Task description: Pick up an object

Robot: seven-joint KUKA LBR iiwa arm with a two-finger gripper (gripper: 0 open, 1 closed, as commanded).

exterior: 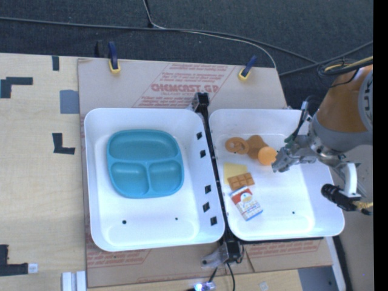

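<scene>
The right white bin point(303, 223) holds a brown lumpy piece point(237, 145), a small brown item point(256, 142), an orange ball point(267, 156), a yellow waffle-like block point(237, 176) and a small red-and-white packet point(247, 203). My gripper point(282, 162) hangs low over the right bin, just right of the orange ball and close to it. No object shows between its tips.
The left white bin point(97, 205) holds a blue divided plate point(145, 163). A black clip strip point(209, 162) runs between the two bins. Two clamps point(113, 58) pin the cardboard at the back. The arm's grey body point(345, 120) covers the right bin's far right side.
</scene>
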